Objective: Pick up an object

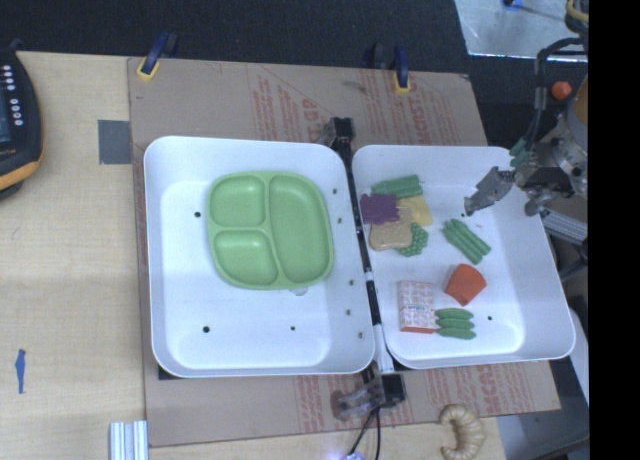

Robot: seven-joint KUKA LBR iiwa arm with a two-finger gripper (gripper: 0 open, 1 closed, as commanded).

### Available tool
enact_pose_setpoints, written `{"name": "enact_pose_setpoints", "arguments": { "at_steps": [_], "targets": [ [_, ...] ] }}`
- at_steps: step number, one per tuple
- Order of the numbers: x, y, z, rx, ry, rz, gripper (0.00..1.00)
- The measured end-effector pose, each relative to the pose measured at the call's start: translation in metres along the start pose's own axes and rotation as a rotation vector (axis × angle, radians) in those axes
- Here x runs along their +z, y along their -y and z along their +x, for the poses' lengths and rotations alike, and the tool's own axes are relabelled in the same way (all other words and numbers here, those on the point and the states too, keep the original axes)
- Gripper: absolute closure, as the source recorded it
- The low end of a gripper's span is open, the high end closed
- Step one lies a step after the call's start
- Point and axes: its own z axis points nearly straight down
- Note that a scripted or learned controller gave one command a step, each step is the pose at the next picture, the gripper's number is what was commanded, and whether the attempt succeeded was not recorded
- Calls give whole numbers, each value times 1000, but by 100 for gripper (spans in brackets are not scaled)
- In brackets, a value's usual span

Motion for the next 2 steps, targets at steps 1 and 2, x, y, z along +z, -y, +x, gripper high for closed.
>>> {"name": "enact_pose_setpoints", "arguments": {
  "at_steps": [1, 2],
  "targets": [
    [114, 13, -30, 2, -1, 10, 0],
    [188, 42, -2, 2, 0, -8, 0]
  ]
}}
